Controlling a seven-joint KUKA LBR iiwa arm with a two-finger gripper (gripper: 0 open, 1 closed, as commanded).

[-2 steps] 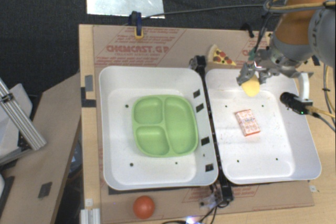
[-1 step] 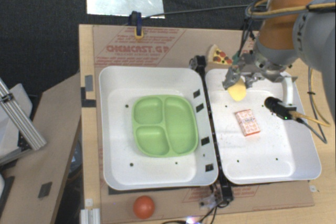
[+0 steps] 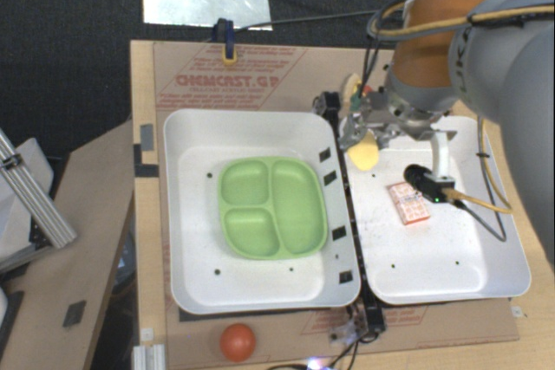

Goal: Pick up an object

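Two white bins [image 3: 260,290] sit on the bench. Our fingers [image 3: 362,134] hang over the right one; we cannot tell their state. Just below them lies a yellow object [image 3: 365,156], seemingly light, rounded, slippery: grasp across its middle.

A green divided tray [image 3: 272,207] is held in the left bin [image 3: 186,186]; an orange ball [image 3: 237,341] is seen on the table [image 3: 173,74].

arm [image 3: 507,48]: we are seeing a bulky grey shell
band [image 3: 434,30]: we are seeing a rounded orange section
cables [image 3: 481,191]: we are seeing black and yellow leads trailing off the wrist
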